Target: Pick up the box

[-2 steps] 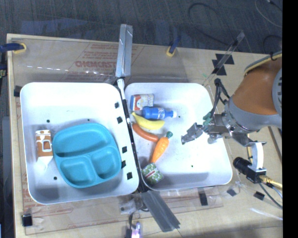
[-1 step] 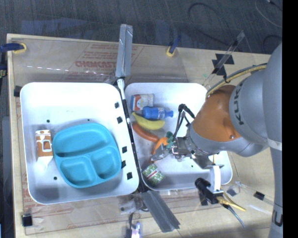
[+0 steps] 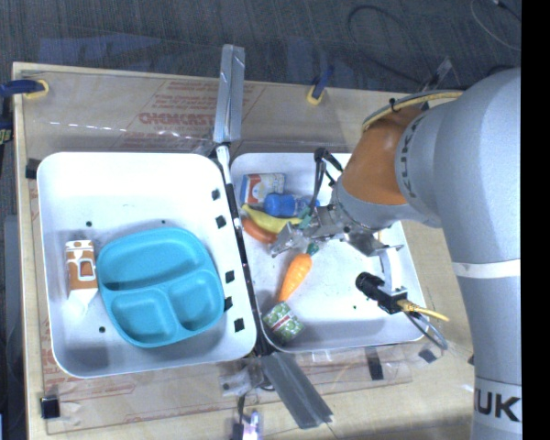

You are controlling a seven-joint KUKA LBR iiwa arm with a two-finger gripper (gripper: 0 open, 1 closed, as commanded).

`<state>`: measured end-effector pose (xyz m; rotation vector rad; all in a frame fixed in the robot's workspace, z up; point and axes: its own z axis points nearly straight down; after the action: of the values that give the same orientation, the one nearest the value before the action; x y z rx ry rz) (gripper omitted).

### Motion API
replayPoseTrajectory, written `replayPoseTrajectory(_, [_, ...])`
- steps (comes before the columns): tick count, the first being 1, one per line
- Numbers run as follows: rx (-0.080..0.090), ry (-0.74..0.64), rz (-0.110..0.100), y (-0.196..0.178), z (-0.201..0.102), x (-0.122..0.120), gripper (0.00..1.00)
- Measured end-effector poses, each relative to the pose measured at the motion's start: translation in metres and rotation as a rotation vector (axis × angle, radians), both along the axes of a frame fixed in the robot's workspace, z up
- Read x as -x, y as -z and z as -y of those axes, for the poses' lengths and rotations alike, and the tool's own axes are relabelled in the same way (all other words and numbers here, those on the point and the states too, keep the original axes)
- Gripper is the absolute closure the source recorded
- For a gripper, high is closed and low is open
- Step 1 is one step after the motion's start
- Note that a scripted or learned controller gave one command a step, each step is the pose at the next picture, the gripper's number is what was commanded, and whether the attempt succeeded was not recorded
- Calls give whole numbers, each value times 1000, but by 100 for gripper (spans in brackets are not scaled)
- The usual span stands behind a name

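Box and jaws sit in different bins. You'll see the jaws low over the right-hand bin (image 3: 348,335), near its middle, at the end of the grey arm (image 3: 458,154) with its orange band (image 3: 380,168). The angle hides whether the jaws are released or clenched, so you cannot tell, and nothing can be seen held between them.

Just below them lies a carrot (image 3: 295,275), tilted, its thick end pointing up toward the jaws. Just to their left a yellow banana (image 3: 269,221) lies along the bin's left side, with an orange-red piece (image 3: 256,232) tucked against it. Beyond the banana, in the far left corner, a blue item (image 3: 280,204) rests against a white pack with an orange edge (image 3: 255,189). Near the front left corner of that bin sits a round green-and-white thing (image 3: 282,322).

Across the divide, the left-hand bin (image 3: 50,177) holds a blue compartment tray (image 3: 160,284). The small orange-and-white box (image 3: 81,266) lies just beside that tray, against the bin's left wall, well apart from the jaws. Both bins rest on the surface (image 3: 119,108).
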<state>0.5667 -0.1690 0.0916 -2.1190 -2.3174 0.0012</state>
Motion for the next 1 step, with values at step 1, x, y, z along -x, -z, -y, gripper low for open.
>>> replayPoseTrajectory(1, [0,19,0,0,-42,-40,0])
